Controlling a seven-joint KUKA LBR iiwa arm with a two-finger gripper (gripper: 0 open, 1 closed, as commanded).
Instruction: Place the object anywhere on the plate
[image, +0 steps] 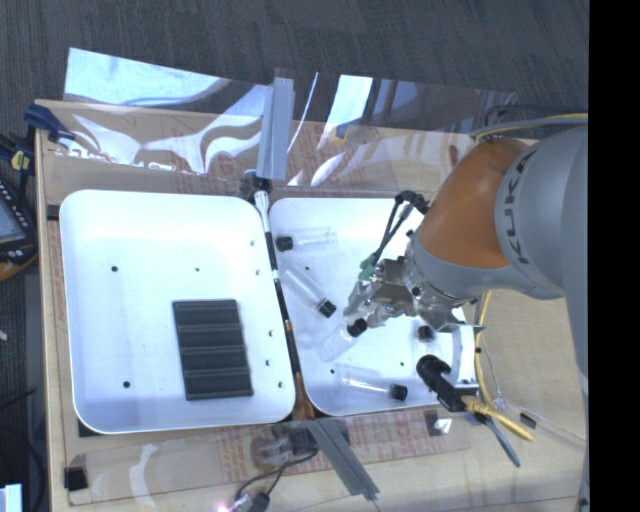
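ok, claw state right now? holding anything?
Claw: low over the right bin, among clear tubes; cannot tell if open or shut, or holding anything.

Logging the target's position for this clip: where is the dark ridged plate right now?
The dark ridged plate lies in the left bin, toward its lower middle, across the divider from the gripper over the right bin.

Plate (212, 348) in left bin (90, 300), seemingly flat.
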